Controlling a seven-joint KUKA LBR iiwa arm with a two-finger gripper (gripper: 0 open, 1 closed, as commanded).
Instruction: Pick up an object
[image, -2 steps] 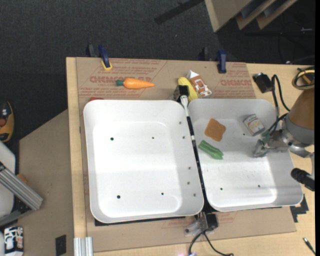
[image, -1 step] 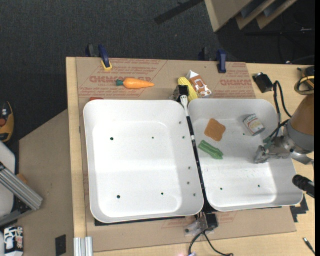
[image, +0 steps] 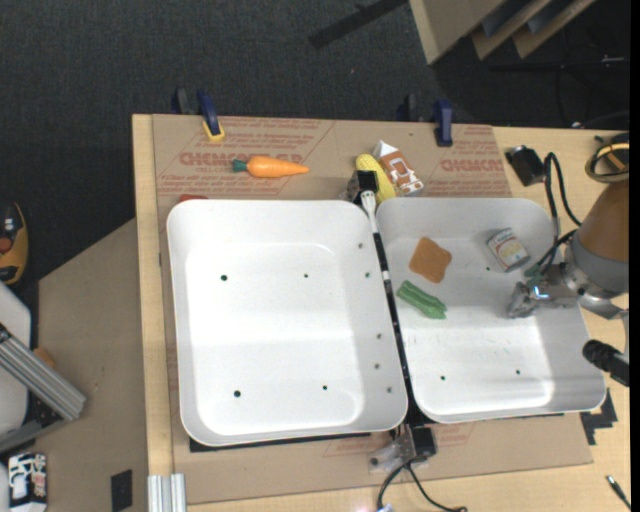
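Note:
In the right bin (image: 480, 385) lie a brown flat piece like a cracker (image: 431, 259), a green pod-shaped toy (image: 422, 299) just below it, and a small grey-white packet (image: 506, 249) near the bin's far right corner. My gripper (image: 524, 299) reaches in from the right edge and hovers low over the right bin's right side, below the packet and well to the right of the green toy. Nothing shows between its fingertips.
The left bin (image: 275, 400) sits beside the right one. Behind the bins on the brown board lie an orange carrot toy (image: 272, 168), a yellow corn toy (image: 368, 172) and a small red-and-white carton (image: 402, 172). Blue clamps (image: 211, 115) and cables line the far edge.

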